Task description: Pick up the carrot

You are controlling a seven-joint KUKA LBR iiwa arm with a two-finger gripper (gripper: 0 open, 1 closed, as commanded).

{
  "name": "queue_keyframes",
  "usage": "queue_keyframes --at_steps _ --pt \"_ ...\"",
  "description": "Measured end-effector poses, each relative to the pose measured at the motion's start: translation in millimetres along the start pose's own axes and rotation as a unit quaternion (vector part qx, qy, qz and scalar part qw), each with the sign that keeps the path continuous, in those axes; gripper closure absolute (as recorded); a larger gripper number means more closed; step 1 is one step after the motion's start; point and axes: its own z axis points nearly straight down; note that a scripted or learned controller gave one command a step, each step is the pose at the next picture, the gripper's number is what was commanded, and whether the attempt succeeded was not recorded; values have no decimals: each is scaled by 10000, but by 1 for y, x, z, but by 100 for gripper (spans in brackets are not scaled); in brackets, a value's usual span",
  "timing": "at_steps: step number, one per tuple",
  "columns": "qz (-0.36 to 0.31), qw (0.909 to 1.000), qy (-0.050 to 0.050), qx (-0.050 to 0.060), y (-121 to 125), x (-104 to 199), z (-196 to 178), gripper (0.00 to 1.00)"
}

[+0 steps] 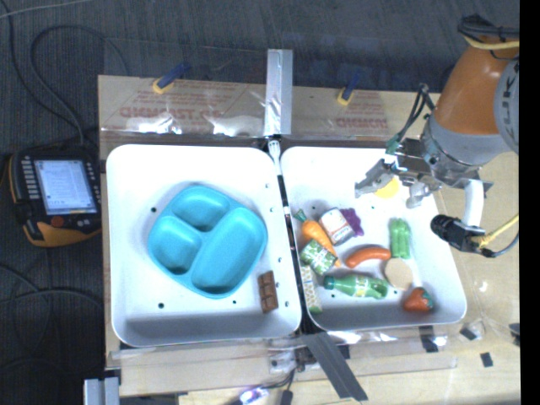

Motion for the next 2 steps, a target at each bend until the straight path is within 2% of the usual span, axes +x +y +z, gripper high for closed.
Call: queue_keyframes --at_steps 1,2 --pt "168 9999 28 18 -68 -5 106 0" --pt "775 9970 27 -44 -8 25 155 0"
